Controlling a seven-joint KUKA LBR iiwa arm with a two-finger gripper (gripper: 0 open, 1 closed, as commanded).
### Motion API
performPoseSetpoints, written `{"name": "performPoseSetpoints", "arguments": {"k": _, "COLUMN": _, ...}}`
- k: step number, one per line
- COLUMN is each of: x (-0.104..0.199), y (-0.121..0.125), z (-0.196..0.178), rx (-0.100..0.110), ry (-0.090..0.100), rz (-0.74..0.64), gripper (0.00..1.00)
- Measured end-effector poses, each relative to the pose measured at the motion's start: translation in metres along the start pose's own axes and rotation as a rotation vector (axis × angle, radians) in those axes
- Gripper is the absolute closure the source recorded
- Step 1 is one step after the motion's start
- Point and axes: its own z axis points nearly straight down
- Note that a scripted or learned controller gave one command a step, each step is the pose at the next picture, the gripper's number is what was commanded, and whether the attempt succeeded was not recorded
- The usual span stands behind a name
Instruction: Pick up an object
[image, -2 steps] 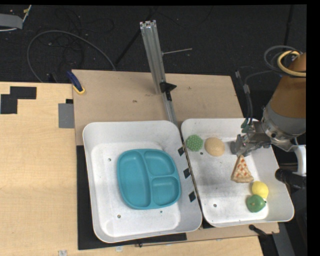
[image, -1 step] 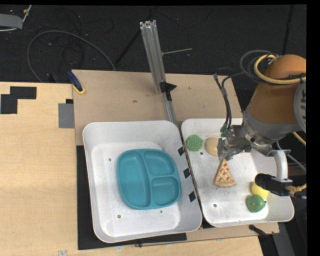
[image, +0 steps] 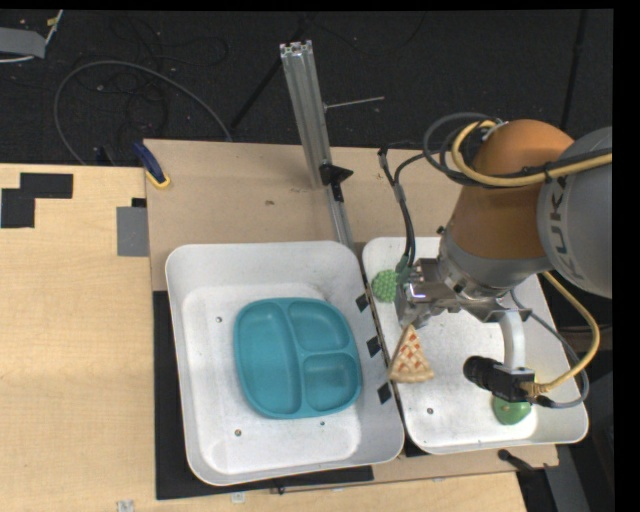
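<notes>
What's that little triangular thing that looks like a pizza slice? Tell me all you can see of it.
The toy pizza slice is a small triangular wedge, orange-yellow with reddish spots and a tan crust edge, seemingly plastic. It lies flat in the right white bin, near that bin's left wall, tip pointing up toward the gripper just above it. Whether the gripper touches it is unclear.

Two shallow white bins sit side by side on one bench (image: 80, 300) — the left bin (image: 200, 270) and the right bin (image: 450, 425). The left bin holds one thing: a single teal divided plate (image: 297, 357) with three compartments. The right bin holds three small things — one pizza slice (image: 410, 357), one green bumpy ball (image: 385, 286) and one green round object (image: 511, 410), partly covered. One grey arm (image: 510, 215) with one orange band reaches over the right bin. One metal post (image: 312, 120) stands behind the bins.
</notes>
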Motion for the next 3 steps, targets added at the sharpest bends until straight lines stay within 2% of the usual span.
{"name": "performPoseSetpoints", "arguments": {"k": 2, "x": 0.094, "y": -0.018, "z": 0.027, "rx": 0.002, "ry": -0.001, "rz": 0.000, "gripper": 1.00}}
{"name": "performPoseSetpoints", "arguments": {"k": 3, "x": 0.092, "y": -0.018, "z": 0.026, "rx": 0.000, "ry": -0.002, "rz": 0.003, "gripper": 0.00}}
